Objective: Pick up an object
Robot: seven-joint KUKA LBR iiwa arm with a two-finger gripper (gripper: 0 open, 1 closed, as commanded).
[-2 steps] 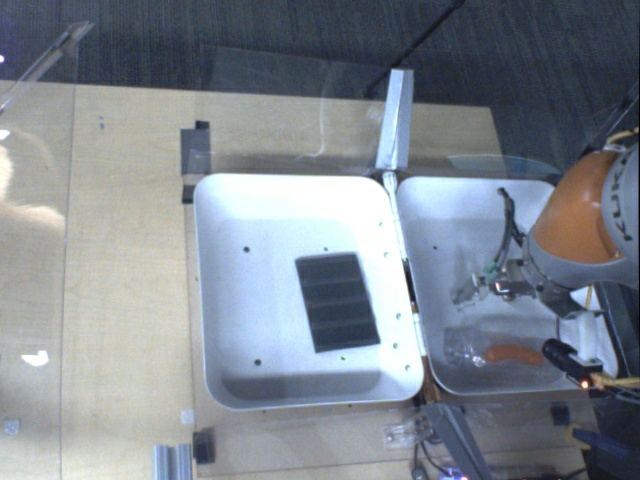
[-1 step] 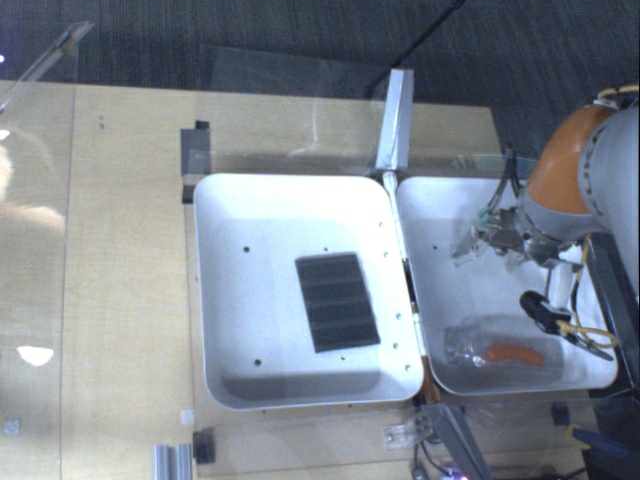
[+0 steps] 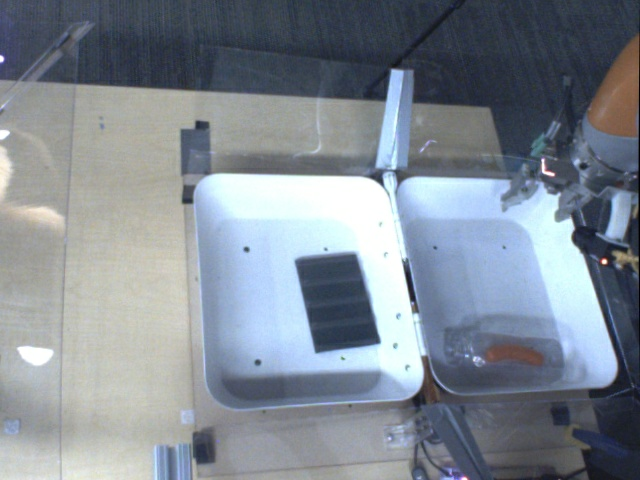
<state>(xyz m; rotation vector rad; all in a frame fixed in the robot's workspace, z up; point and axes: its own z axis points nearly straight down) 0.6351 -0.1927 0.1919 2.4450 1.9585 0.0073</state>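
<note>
A dark ribbed rectangular pad (image 3: 338, 302) lies flat in the middle of the left bin (image 3: 230, 228). In the right bin (image 3: 450, 223), near its front edge, rests a clear plastic item with an orange piece inside (image 3: 505, 351). My gripper (image 3: 541, 199) hangs over the far right corner of the right bin, well away from both objects. Its two fingers (image 3: 514, 194) stand apart with nothing between them. The arm's orange band (image 3: 615, 98) shows above it at the frame's right edge.
A metal post (image 3: 395, 118) stands upright behind the seam between the bins. Clear panels lie on the wooden bench to the left and behind. Cables and brackets sit at the front near the right bin.
</note>
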